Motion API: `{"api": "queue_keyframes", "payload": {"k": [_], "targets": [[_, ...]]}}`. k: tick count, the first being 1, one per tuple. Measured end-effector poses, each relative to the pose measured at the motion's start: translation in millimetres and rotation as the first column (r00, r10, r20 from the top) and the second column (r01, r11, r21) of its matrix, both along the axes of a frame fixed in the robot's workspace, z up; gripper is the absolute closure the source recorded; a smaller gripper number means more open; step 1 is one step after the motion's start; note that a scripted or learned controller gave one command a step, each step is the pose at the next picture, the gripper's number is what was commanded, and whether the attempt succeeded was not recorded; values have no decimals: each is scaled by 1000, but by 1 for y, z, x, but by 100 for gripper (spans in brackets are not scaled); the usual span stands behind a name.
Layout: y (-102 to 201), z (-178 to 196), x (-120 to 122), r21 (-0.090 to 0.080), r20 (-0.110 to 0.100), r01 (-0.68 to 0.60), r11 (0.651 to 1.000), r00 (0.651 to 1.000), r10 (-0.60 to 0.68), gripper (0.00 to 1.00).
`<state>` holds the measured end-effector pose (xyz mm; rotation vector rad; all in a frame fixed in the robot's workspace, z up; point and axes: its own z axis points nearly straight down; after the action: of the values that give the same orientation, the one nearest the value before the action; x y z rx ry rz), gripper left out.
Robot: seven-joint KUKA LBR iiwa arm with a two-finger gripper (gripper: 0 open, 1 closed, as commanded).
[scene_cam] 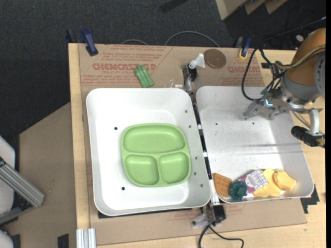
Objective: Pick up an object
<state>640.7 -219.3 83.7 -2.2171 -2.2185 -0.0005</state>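
Note:
Several small objects lie packed along the front edge of the right bin (pixel 243 138): a brown waffle piece (pixel 221 183), a dark green broccoli-like toy (pixel 238 190), a pink and white wrapped item (pixel 256 179) and yellow toy food (pixel 279 181). My gripper (pixel 262 112) hangs low over the bin's far right part, well behind that pile. It is open, its two metal fingers (pixel 250 113) splayed apart with nothing between them. The grey wrist and orange band (pixel 310 45) rise at the right edge.
The left bin (pixel 103 118) holds a green divided plate (pixel 155 154). On the bench behind the bins lie a green clip-like object (pixel 144 76) and a brown disc (pixel 214 59). Black cables run across the back right.

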Motion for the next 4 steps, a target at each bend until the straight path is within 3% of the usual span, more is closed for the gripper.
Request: {"api": "queue_keyframes", "payload": {"k": [1, 4], "targets": [[0, 12, 1, -3, 4, -2, 1000, 1000, 2, 100], [-1, 44, 3, -9, 13, -4, 1000, 1000, 4, 100]]}}
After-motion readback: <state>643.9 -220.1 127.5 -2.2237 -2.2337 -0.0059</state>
